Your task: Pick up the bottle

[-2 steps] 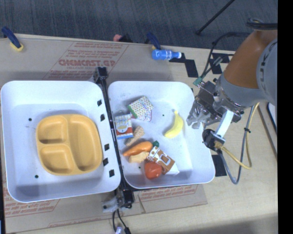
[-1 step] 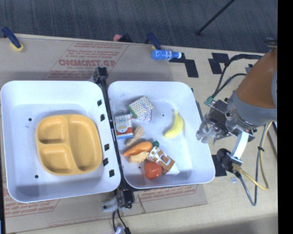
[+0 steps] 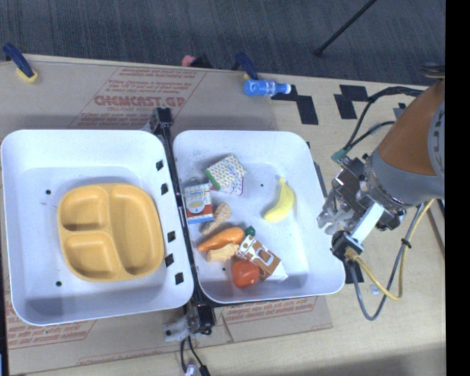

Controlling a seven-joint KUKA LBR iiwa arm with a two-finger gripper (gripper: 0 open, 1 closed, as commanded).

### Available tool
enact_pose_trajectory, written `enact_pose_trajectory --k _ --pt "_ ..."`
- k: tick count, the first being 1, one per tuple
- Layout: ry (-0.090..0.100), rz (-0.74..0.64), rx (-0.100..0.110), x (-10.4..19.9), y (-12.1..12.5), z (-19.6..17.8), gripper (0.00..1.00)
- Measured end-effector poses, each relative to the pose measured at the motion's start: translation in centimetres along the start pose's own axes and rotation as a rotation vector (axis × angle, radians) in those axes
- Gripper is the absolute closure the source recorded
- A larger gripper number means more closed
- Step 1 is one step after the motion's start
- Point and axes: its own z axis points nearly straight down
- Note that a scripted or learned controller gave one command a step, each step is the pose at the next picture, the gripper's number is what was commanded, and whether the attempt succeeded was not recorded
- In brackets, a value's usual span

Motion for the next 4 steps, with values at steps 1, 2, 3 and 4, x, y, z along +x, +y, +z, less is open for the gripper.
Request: enact_pose_trajectory --k 1,2,3,4 --pt "0.000 0.247 0.000 0.2 -0.3 -0.4 1.00" --pt "0.000 0.437 0.005 -0.7 0.7 1.2 1.00" --pt "0.001 0.498 0.003 -0.7 0.8 -1.8 1.00" --pt "-0.001 0.498 0.005 -0.7 0.7 0.8 1.00"
